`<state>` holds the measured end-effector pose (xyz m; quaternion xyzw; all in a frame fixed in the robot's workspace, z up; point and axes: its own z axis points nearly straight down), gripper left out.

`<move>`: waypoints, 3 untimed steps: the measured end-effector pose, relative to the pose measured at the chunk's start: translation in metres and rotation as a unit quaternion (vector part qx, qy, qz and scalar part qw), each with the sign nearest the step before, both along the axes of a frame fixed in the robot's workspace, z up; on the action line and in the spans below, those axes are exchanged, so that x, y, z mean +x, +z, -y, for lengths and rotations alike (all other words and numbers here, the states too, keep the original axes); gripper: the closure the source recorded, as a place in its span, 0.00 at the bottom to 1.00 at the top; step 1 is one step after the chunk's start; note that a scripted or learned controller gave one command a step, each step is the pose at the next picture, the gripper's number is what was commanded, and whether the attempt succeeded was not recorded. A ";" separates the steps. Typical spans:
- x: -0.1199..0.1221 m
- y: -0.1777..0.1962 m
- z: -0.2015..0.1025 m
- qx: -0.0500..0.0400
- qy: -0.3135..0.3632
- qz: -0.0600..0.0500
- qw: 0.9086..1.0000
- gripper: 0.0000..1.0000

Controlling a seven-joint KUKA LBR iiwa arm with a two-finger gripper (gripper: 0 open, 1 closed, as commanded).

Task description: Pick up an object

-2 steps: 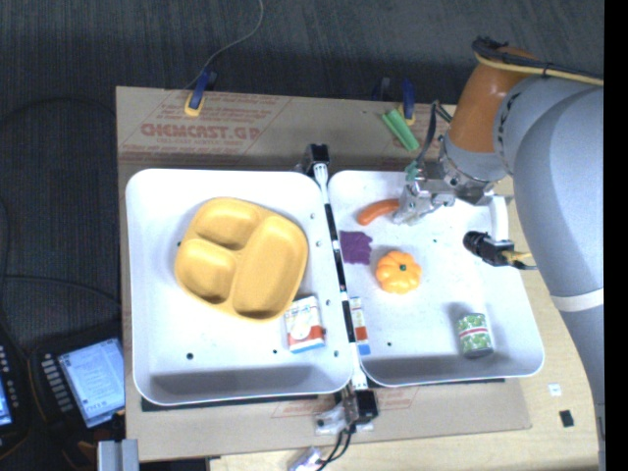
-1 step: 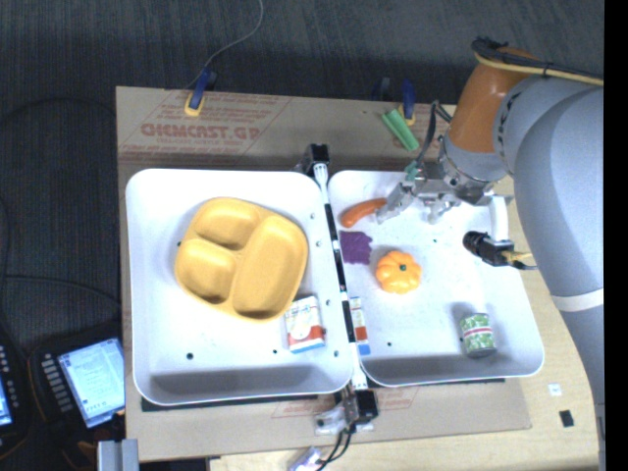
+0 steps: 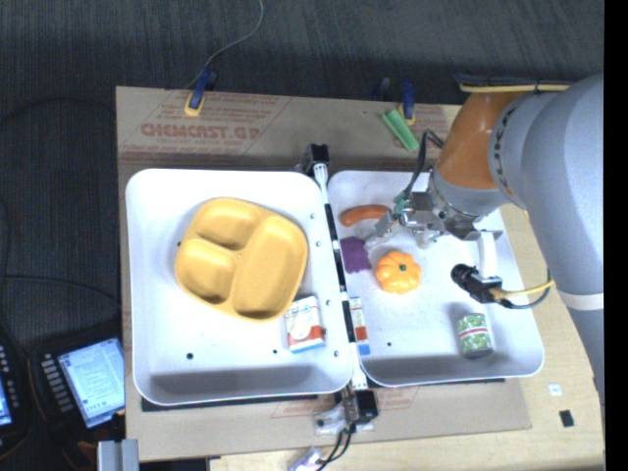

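The two-finger gripper point(image 3: 404, 226) hangs right of centre in the frame, over the right white bin point(image 3: 520, 361); whether it holds anything, I cannot tell. The small orange plastic pumpkin point(image 3: 398, 272) lies just below it.

A robotics lab is indicated. Two white bins point(image 3: 147, 263) are set on a cardboard sheet point(image 3: 294, 126) held by blue clamps point(image 3: 201, 91) at the upper edge, over grey carpet point(image 3: 98, 27). A cable point(image 3: 245, 18) is trailed across the upper frame, and a lit screen point(image 3: 90, 373) is seen at lower left.
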<state>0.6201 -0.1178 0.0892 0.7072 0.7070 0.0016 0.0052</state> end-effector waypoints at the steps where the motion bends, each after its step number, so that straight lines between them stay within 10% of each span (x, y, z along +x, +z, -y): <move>1: -0.091 0.000 -0.001 0.001 0.000 0.000 1.000 0.00; 2: -0.090 0.010 -0.001 0.001 0.000 0.001 1.000 1.00; 3: -0.118 0.095 -0.057 0.003 0.001 -0.005 1.000 1.00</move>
